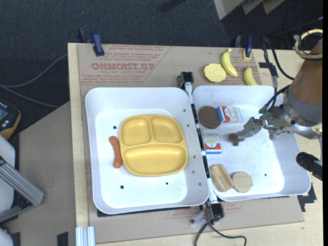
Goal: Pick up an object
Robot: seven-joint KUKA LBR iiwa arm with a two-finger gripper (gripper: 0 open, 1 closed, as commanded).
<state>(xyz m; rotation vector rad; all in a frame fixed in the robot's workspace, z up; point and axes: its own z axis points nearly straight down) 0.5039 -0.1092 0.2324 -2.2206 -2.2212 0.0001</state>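
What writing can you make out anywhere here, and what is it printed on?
"CHEMCAST GP": large red letters on the brown paper-covered board behind the bins; the smaller red lines around it are too blurred to read.
Small red, white and blue carton in the right white bin: print too small to read.
Second small carton beside the bin divider: also unreadable.

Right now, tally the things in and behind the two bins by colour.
Yellow: 4 — divided plate, two bananas, round piece
Orange: 1 — hot dog
Brown: 1 — round disc
Tan: 2 — bread pieces
White, red and blue: 2 — cartons
Total: 10
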